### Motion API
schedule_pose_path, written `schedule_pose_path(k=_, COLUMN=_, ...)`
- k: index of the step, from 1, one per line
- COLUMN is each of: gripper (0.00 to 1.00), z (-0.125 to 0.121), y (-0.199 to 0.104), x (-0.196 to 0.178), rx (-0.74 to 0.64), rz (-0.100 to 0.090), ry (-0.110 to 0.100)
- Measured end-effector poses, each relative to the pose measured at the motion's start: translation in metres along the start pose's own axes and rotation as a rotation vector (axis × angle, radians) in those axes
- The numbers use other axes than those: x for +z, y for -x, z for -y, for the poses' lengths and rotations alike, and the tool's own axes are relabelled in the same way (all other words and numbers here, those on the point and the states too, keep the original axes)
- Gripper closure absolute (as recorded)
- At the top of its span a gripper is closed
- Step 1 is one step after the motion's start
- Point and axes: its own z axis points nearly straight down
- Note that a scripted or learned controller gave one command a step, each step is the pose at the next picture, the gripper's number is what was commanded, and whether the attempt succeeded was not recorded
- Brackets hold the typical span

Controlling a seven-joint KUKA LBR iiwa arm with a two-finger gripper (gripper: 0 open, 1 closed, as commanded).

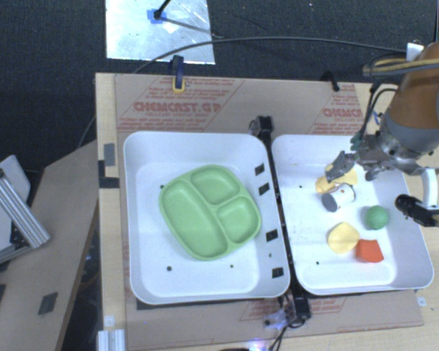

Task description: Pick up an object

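camera view | jaws (342, 170) above yellow object (326, 184) | right bin (410, 273)

Objs in right bin (417, 269), loose cluster.
Green ball (377, 217) nr right wall; pale yellow lump (343, 237) touching orange-red block (369, 251); small white/grey cyl (336, 196) on its side; yellow piece (326, 183) just above it.

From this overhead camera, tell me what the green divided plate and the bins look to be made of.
The green divided plate looks like moulded plastic with a matte finish: uniform pale green, soft rounded compartment ridges, no sharp glare. The two white bins look like thin formed plastic, smooth and slightly glossy, with rounded corners and rolled rims. Both are guesses from appearance alone.
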Motion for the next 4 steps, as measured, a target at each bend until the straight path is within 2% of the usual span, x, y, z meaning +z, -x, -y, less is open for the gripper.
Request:
schedule_pose_path(k=1, gripper=0.00, z=-0.003, y=0.000, x=-0.008, rx=-0.002, rz=0.002, ry=0.014)
schedule_pose_path(k=2, gripper=0.00, z=-0.009, y=-0.004, x=0.053, rx=-0.003, rz=0.001, ry=0.009)
schedule_pose_path(k=3, gripper=0.00, z=-0.013, y=-0.003, x=0.099, rx=-0.002, rz=0.006, ry=0.021)
schedule_pose_path(k=4, gripper=1.00, z=-0.014, y=-0.004, x=0.086, rx=-0.001, rz=0.005, ry=0.025)
